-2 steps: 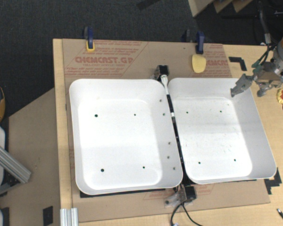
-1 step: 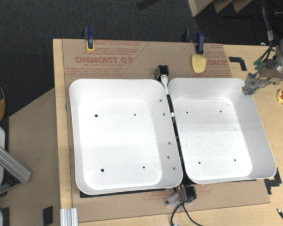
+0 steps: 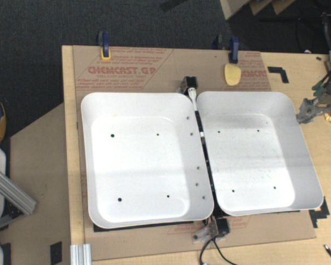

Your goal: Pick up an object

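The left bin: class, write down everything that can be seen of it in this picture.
The left bin is a shallow white tray, seemingly thin moulded plastic, roughly square with rounded corners and a raised rim. Its flat floor shows four small dark dots near the corners, and more dots run along its right wall. It lies flat on a brown board printed with red lettering, its right edge meeting the right bin along a dark strip.

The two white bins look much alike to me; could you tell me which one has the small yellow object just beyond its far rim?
The right bin. The yellow object rests on the brown board beyond its far-left corner, below a blue clamp; the left bin has none.
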Tool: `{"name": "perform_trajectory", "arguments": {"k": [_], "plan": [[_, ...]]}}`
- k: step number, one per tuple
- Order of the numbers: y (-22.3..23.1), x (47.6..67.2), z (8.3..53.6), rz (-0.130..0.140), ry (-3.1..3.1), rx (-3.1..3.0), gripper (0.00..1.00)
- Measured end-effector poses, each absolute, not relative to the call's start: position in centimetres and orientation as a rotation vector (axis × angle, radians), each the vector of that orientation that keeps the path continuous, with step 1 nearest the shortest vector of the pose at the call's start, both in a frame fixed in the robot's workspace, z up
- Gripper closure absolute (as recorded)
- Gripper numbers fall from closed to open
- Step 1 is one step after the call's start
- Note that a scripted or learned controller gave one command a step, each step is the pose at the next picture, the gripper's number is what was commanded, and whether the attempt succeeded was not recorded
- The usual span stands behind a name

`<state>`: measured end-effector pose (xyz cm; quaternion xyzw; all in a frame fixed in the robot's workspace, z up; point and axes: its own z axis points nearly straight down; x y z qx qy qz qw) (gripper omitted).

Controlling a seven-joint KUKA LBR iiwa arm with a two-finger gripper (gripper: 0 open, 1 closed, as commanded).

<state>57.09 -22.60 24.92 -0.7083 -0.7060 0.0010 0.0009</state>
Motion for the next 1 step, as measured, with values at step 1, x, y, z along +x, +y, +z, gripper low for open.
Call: {"name": "perform_trajectory", "arguments": {"k": [1], "plan": [[-12.37,58.93,17.75,0.001,-2.225,-2.204,1.0]]}}
